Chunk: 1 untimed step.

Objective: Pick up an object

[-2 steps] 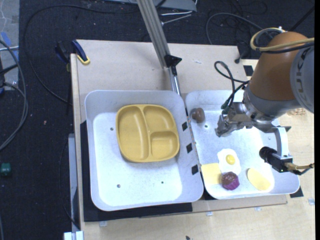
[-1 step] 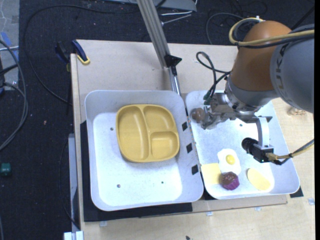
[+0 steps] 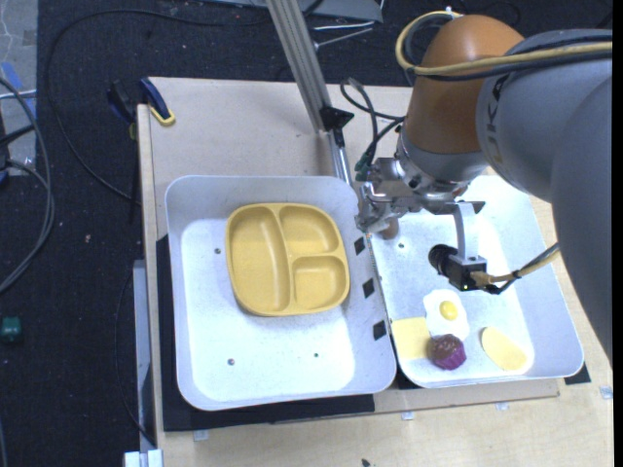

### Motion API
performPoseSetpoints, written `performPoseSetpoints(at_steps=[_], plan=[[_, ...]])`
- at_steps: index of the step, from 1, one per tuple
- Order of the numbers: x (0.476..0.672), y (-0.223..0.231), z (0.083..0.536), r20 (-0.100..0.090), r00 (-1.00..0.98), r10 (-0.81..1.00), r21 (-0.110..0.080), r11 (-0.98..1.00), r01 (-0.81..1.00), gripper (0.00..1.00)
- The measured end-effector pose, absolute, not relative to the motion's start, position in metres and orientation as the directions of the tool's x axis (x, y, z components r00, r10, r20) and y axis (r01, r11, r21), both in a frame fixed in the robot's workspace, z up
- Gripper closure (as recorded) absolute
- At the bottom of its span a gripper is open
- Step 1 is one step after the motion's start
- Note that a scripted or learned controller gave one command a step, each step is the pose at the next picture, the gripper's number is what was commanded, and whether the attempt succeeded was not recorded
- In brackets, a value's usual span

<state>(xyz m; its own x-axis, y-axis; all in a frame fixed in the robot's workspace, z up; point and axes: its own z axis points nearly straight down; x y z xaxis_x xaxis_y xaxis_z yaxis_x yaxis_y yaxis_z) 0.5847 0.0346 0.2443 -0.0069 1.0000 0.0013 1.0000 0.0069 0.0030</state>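
In the right bin (image 3: 545, 261) the fried-egg toy (image 3: 446, 311), purple piece (image 3: 448, 351) and yellow pieces look light, rigid and slick, best pinched across their narrow sides, while the gripper (image 3: 382, 224) hovers at the bin's far-left edge, its state impossible to tell.

The grey arm with its orange band (image 3: 465, 47) is seen entering from the right and bent downward at the wrist. The metal two-finger gripper (image 3: 382, 217) is pointed down and left. Its fingertips are too small and cluttered for their spacing to be judged.
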Motion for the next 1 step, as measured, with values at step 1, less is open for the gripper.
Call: performPoseSetpoints(at_steps=[1], plan=[[0.5967, 0.0805, 0.2293, 0.001, -0.007, 1.0, 0.0, 0.007, 1.0, 1.0]])
